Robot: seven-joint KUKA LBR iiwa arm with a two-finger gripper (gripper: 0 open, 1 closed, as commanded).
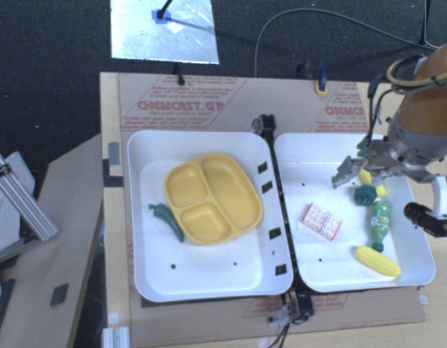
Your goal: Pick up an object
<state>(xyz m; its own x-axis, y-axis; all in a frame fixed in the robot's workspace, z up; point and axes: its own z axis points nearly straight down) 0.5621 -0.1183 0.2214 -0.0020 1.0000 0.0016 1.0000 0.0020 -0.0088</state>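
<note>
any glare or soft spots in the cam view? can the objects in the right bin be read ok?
Camera view: strong glare on the metal sheet at the top; the white bins are bright but not blown out. Yellow tray, corn and green bottle are clear enough. Mild softness overall; the gripper is dim and blurry, detail lost.

— What colours sit in the left white bin (147, 216)?
— A yellow sectioned plate (211, 196) and a dark green pepper (167, 220).
— And the right bin (310, 154)?
— Also white: a red-and-white patterned packet (321, 221), a yellow corn cob (377, 260), a green bottle (379, 222), dark green broccoli (366, 195).
</note>
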